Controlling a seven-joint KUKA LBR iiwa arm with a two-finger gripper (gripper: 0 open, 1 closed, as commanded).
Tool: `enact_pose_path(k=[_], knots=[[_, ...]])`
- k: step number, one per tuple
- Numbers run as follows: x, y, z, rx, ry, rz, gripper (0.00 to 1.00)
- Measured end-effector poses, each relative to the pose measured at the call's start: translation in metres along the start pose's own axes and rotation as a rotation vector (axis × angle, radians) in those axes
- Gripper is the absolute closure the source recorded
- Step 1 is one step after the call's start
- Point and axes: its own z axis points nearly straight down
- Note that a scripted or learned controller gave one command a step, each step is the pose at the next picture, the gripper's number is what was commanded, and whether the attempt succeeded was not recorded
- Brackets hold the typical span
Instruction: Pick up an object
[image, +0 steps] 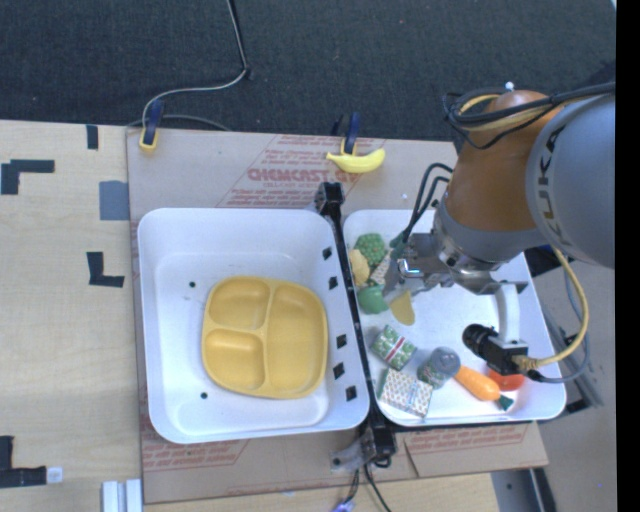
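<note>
My gripper (407, 275) hangs low over the left half of the right bin (540, 400), under the grey and orange arm (500, 180). Right beside it lie a green leafy toy (369, 246), a yellow piece (358, 268) and a green ball (371, 298). A pale yellow piece (402, 309) sits just below the gripper; whether it is touched is hidden. Nearer the front lie a green-and-red can (393, 347), a grey round lid (438, 366), a checkered packet (407, 394) and an orange carrot (481, 383).
The left bin (160, 300) holds a yellow divided plate (265, 336). A black divider (345, 300) runs between the bins. A yellow banana-shaped clip (357, 159) rests on the cardboard behind them. A black part of the arm (487, 343) sits over the right bin.
</note>
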Motion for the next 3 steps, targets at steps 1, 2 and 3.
enact_pose_path(k=[1, 2, 3], knots=[[0.036, 0.014, 0.018, 0.001, -0.001, 0.001, 1.00], [0.032, 0.022, 0.046, 0.001, -0.001, 0.001, 1.00], [-0.035, 0.011, -0.002, -0.002, -0.002, 0.003, 1.00]])
